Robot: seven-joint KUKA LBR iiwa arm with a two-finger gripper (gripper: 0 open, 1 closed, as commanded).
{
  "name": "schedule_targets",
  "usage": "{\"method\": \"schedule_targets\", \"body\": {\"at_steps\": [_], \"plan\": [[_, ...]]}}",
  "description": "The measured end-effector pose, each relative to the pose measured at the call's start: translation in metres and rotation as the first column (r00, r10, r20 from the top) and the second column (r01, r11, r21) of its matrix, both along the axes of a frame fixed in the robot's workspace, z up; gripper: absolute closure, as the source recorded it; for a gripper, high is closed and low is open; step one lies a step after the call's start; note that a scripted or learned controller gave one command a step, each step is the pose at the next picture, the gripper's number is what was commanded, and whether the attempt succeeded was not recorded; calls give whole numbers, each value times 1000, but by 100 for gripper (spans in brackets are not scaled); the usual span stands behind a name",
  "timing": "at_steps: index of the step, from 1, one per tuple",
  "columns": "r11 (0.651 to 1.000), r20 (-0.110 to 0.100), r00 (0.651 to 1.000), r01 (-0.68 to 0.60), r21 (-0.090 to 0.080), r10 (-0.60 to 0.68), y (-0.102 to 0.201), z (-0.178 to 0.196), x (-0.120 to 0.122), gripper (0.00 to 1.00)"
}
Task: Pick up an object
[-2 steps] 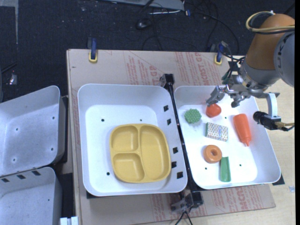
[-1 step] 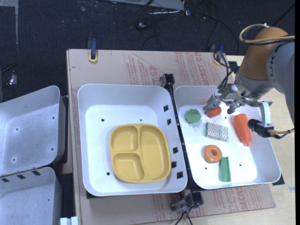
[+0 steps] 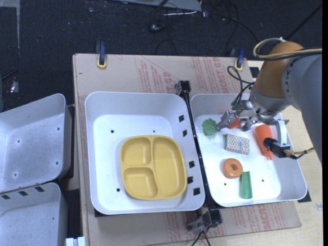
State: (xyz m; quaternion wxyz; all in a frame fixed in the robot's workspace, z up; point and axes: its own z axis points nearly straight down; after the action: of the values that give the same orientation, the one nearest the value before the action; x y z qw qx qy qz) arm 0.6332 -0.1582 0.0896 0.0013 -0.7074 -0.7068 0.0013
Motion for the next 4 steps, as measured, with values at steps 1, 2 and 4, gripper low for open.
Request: {"method": "schedule_targets", "body": {"at_steps": [1, 2, 4], "plan": [[1000, 6, 1000, 0, -1, 0, 0, 14, 2, 100], [1000, 10, 1000, -4, -2, 4, 3, 76, 9, 100], [1000, 3, 1000, -8, 2, 8, 54, 120, 1, 100]]}}
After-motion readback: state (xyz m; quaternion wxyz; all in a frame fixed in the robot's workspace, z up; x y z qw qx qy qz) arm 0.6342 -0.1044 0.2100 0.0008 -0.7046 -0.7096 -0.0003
